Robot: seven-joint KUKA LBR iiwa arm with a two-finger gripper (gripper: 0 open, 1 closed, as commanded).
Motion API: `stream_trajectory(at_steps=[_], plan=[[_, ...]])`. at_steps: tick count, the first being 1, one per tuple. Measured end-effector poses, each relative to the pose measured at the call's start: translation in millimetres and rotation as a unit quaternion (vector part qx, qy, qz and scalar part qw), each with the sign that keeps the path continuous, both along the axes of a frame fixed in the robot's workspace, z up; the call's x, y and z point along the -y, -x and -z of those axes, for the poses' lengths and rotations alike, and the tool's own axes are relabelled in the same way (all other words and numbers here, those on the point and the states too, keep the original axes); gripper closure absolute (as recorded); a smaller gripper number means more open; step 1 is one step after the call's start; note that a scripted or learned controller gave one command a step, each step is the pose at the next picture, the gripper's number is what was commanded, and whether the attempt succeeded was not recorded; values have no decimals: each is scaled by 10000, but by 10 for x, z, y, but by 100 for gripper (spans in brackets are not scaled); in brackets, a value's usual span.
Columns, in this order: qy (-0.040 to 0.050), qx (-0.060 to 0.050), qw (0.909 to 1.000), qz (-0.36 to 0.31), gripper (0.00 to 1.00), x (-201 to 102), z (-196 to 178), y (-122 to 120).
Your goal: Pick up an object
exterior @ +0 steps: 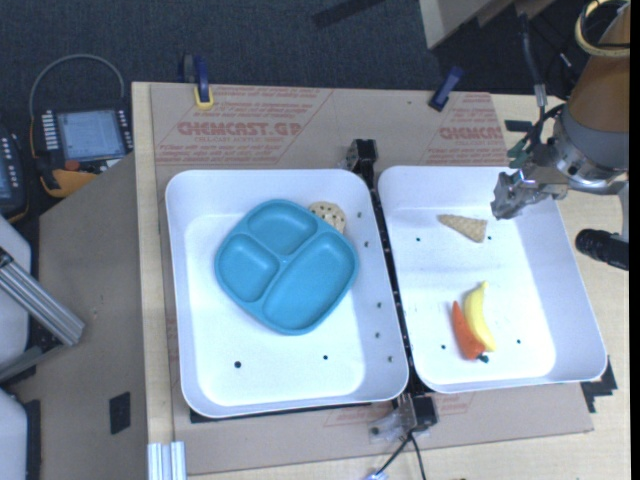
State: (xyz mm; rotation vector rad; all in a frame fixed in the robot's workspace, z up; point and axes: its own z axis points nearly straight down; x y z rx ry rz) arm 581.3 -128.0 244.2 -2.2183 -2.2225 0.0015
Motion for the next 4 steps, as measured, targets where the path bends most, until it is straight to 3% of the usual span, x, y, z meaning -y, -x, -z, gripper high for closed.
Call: stream_trajectory(at_steps=[2,4], plan=[[-3,-5,10000,-8,100,-1041,140,-164],[5,26,10000,0,100,-1929,231,-520]])
